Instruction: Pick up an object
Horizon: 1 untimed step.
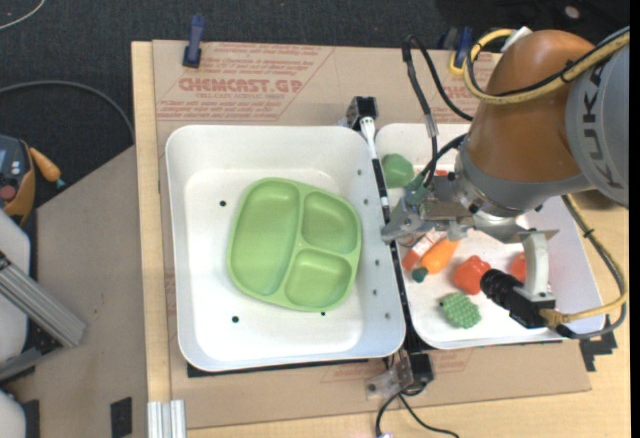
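Nothing visibly lifted yet: gripper [428, 226] low in the right bin [440, 331] beside the carrot [436, 254], grip impossible to tell, with the picking up seemingly left to do.

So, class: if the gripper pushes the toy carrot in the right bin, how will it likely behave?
The carrot looks tapered and rounded, so it would probably roll in a curve. It seems smooth plastic, likely light and stiff. Its glossy look suggests that it could slip.

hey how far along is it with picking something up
Done: the arm has reached over the right bin. In hand: the gripper sits low by the toy carrot. Left: a visible grasp and lift. The green tray lies in the left bin.
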Motion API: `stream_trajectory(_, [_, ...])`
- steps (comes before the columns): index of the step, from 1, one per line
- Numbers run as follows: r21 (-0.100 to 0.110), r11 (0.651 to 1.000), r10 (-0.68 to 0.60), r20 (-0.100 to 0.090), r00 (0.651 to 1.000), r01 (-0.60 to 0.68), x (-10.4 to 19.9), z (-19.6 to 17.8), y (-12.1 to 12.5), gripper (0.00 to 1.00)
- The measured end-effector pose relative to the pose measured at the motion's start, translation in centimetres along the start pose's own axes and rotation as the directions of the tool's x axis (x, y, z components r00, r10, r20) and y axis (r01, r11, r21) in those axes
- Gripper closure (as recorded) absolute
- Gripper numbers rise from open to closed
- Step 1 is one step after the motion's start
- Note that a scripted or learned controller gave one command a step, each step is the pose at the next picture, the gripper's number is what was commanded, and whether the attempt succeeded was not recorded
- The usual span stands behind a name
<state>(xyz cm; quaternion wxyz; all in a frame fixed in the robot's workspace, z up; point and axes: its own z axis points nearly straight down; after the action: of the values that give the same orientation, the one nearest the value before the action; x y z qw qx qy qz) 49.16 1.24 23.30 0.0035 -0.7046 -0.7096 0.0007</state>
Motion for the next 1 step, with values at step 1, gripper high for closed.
stream_trajectory(1, [-0.002, 1.000, 0.009, 0.002, 1.000, -0.009, -0.83, -0.92, -1.32, 0.00])
